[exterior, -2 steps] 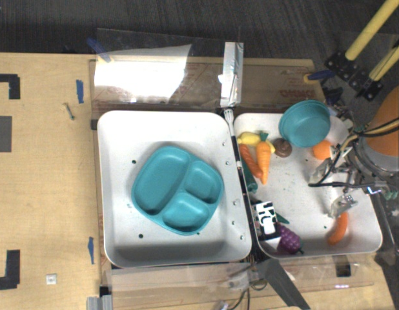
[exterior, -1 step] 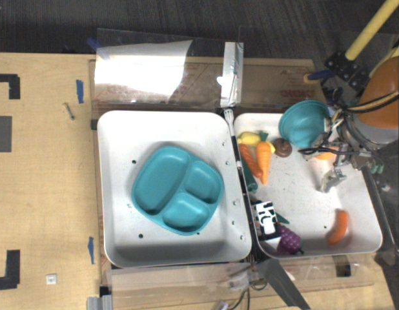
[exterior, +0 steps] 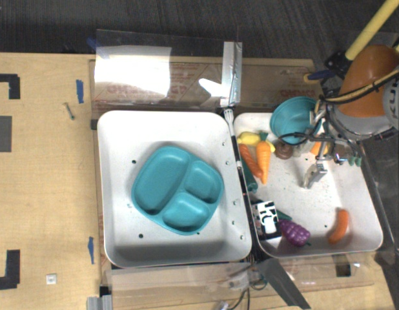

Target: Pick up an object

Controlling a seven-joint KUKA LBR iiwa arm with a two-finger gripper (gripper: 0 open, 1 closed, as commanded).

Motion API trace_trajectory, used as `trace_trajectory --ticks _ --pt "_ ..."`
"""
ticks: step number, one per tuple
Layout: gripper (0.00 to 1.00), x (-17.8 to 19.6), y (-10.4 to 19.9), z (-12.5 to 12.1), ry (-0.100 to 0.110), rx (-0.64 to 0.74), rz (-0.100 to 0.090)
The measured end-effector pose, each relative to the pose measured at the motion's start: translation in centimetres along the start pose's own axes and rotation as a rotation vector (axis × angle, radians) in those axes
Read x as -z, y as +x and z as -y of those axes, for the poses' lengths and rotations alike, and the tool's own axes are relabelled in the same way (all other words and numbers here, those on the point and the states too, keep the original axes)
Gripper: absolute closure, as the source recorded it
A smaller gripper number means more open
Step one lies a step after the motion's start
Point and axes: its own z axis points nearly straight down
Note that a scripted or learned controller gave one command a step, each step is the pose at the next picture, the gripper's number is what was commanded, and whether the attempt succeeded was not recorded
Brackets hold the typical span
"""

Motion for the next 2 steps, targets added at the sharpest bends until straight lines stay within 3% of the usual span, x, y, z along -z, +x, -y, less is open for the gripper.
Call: trace_trajectory --ticks 1,2 --pt "1.00 1.8 -1.1 -0.3 0.004 0.000 0.053" --pt "1.00 13.0 -1.2 -5.4 -0.014 -0.313 0.067"
